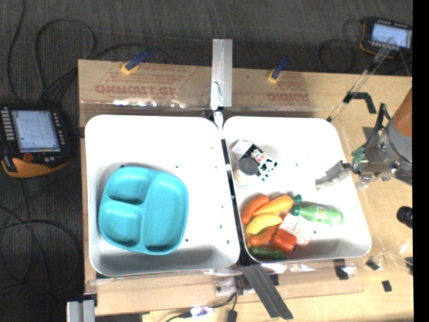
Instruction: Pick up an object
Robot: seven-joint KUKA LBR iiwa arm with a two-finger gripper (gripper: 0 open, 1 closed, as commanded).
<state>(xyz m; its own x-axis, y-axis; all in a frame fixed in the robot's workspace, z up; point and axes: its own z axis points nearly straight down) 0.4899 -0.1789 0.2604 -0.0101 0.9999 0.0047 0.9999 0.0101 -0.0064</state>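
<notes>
The right bin [315,134] holds a heap of toy food at its front: a yellow banana [265,221], orange carrot pieces [268,205], a red piece [283,240] and a green bottle [316,213] with a white label. A small black-and-white object [255,159] lies near the bin's back left. My gripper [333,175] hangs over the right side of this bin, above and to the right of the green bottle, with nothing seen between its fingers.
The left bin [100,136] carries a turquoise divided tray [143,208]. A metal post [221,72] stands behind the seam between the bins. A tablet [32,131] lies off the bench to the left, and cables run across the floor.
</notes>
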